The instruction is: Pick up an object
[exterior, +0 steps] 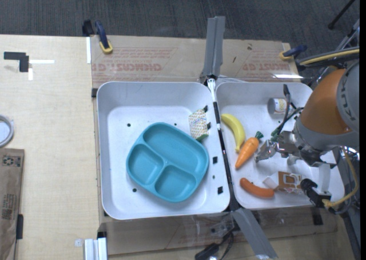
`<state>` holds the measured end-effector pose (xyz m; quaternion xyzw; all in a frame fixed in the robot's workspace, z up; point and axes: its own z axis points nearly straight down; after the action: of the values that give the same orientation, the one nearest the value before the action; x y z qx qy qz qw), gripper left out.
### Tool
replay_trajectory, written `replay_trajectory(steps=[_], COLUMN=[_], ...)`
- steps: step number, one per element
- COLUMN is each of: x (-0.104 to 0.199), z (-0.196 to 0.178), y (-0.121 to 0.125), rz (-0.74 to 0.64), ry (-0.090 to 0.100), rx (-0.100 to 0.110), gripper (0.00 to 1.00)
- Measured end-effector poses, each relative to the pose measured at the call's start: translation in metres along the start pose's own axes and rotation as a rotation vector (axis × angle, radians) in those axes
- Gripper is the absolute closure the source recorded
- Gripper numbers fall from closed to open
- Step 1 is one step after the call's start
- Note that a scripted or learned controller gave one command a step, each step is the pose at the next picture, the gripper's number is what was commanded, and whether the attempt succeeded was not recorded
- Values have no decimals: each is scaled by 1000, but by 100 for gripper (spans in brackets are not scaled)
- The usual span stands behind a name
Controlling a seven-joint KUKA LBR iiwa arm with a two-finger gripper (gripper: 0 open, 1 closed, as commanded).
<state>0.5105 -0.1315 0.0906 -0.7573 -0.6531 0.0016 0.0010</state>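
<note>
At the near edge of the right bin [247, 203], an orange sausage-shaped toy [257, 189] is lying beside a small brown-and-white packet [289, 181]. Just beyond, the jaws [266, 152] are hovering next to the toy carrot [247, 151]; whether they are released or clenched, I cannot tell. Farther back a banana [234, 129] is resting, then a small can [278, 105]. In the left bin [106, 156], a blue divided plate [166, 162] is sitting.

Plate [166, 163] in left bin [106, 139]; banana [234, 130], carrot [247, 151] in right bin [251, 88].
</note>
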Motion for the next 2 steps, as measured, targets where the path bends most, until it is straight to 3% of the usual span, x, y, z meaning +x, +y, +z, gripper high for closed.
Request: replay_trajectory(steps=[1,2], x=[-51,-28], z=[0,0], y=[28,-30], rz=[47,254], ry=[0,2], rx=[-1,2], gripper=[0,0])
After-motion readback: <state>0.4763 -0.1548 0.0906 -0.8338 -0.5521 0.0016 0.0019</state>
